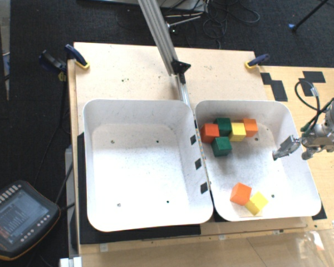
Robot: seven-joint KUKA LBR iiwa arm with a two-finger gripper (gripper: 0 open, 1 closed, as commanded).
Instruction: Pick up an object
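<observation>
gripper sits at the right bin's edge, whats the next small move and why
Probably move the gripper left and down the image toward the orange cube and yellow cube. It holds nothing, and that pair lies apart from the crowded cluster, giving easier access.

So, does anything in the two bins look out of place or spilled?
Nothing stands out. All blocks lie inside the right bin: a cluster near its far side, an orange block and yellow block near its front. The tool hangs at its right rim.
</observation>
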